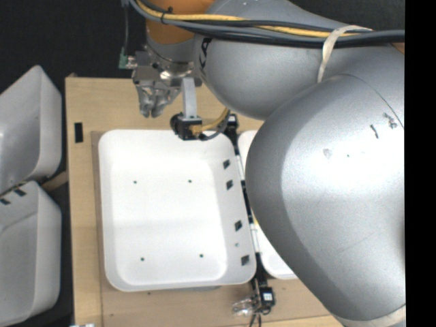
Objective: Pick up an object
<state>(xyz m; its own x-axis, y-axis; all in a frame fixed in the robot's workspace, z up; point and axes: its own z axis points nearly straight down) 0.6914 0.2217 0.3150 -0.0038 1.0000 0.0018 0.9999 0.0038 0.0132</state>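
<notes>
Looming nearest, the grey arm [327,182] covers most of the right bin [272,268] | left bin [163,210] beside it | gripper [153,104] hangs over the far bench [85,182] edge, grip unreadable | no pickable object discernible.
</notes>
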